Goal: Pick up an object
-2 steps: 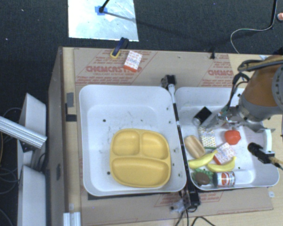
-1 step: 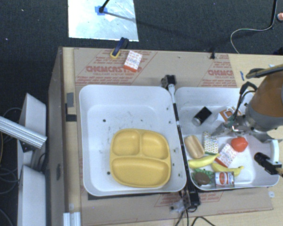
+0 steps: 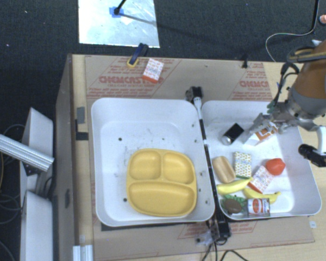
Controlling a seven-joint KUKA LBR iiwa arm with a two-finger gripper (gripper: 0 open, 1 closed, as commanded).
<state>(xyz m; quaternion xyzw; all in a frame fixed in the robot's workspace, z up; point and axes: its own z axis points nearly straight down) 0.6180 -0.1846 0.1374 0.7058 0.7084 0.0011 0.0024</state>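
tin can (image 3: 258, 206) beside bananas (image 3: 244, 188); gripper (image 3: 265, 125) near carton (image 3: 265, 134).

**Arm over the right bin, yellow tray in the left**

The gripper (image 3: 265, 125) hangs above the far part of the right bin (image 3: 304, 205), over a small orange-and-white carton (image 3: 265, 134). Nearer lie a black cylinder (image 3: 233, 133), bread roll (image 3: 224, 169), banana (image 3: 233, 187) and tomato (image 3: 275, 166). The left bin (image 3: 106, 145) holds a yellow divided tray (image 3: 162, 181).

Grey arm (image 3: 315, 99) with broad orange band above wrist. Thin cables looped beside upper housing. Pale metallic gripper (image 3: 263, 125) at end. Black cylindrical fitting projecting low at right side.
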